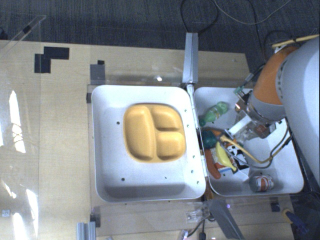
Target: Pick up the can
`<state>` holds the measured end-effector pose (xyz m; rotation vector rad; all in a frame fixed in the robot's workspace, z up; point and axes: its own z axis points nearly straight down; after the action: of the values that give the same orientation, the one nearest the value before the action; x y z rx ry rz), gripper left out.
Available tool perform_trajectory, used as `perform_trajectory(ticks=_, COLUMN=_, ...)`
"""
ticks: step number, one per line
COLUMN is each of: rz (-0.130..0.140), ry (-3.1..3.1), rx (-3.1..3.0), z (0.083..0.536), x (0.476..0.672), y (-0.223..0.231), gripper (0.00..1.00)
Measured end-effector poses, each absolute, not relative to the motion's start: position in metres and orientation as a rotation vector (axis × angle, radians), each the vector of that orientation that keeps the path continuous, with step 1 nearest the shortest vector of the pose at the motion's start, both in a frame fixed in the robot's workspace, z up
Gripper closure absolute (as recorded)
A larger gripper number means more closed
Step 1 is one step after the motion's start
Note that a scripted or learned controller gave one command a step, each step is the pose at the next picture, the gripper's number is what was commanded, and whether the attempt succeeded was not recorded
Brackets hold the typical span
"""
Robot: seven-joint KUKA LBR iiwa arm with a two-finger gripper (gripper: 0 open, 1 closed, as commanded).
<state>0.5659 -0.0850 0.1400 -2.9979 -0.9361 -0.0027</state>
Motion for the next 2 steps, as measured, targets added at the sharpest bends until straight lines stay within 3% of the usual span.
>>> perform_trajectory(ticks=1, rz=-0.003, ry=-0.981, rx=-2.985, z=0.141, x=0.589, y=-0.081, gripper=1.0)
perform_trajectory(ticks=2, rz=-0.006, ry=-1.161, rx=-2.919, z=0.185, x=0.579, y=-0.008, gripper=1.0)
